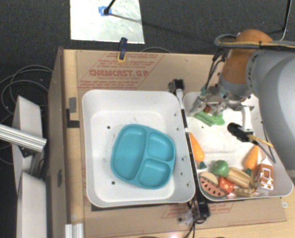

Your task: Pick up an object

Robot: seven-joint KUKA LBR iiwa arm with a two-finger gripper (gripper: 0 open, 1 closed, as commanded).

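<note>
The robot's hand [210, 104] is pictured low over the far end of the right bin [219, 142], directly above a flat green toy piece [210, 118] that lies near the bin's far left corner. Whether the hand is spread or pressed together cannot be told from this slant, and nothing is shown to be held. The green toy piece is judged to be the object aimed at, and the pick-up is taken to be not yet done.

The other toy food is gathered at the near end of the same bin: a carrot [196, 148] by the left wall, a round green vegetable [220, 167], a watermelon slice [210, 184], a bread roll [239, 177], an orange wedge [252, 156] and a small carton [264, 175]. A blue divided plate [142, 155] is set in the left bin [100, 113], and both bins are carried on a cardboard-covered worktop [117, 73].

For a clean grasp, the hand is best centred over the green toy piece and brought fully down to the bin floor before being closed, since so low-lying a thing is easily skimmed over. The nearby wall should be allowed for, so that the rim is not struck. The lift is best made straight up and slowly.
</note>
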